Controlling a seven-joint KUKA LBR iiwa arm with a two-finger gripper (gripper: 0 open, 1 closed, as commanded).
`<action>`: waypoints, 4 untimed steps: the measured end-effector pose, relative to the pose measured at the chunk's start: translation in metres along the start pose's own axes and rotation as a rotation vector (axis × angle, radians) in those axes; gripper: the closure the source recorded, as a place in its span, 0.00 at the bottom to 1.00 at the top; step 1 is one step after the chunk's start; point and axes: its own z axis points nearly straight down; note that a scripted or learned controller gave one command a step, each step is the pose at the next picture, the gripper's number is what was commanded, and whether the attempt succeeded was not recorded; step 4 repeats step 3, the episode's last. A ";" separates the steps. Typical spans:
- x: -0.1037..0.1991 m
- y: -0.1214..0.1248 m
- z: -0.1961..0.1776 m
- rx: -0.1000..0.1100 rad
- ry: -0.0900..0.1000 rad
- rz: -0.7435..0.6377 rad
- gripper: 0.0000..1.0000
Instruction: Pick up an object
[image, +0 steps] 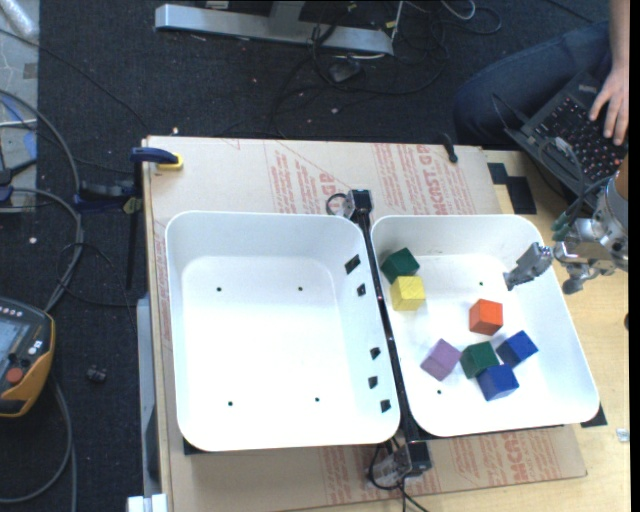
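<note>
I am watching the gripper hanging over the upper right part of the right bin, up and to the right of the orange block; nothing is sitting in it, and I cannot tell how it is set. The green block and yellow block are lying touching, left of the orange one. Below it, the purple block, dark green block and two blue blocks are clustering together.

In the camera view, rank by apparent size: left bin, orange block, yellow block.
1. left bin, by far the largest.
2-3. yellow block and orange block look about alike; not ranked.
</note>
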 end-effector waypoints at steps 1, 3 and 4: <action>-0.026 0.056 0.030 0.002 0.000 -0.055 0.00; -0.021 0.071 0.184 -0.001 0.000 -0.058 0.00; -0.021 0.071 0.184 -0.001 0.000 -0.058 0.00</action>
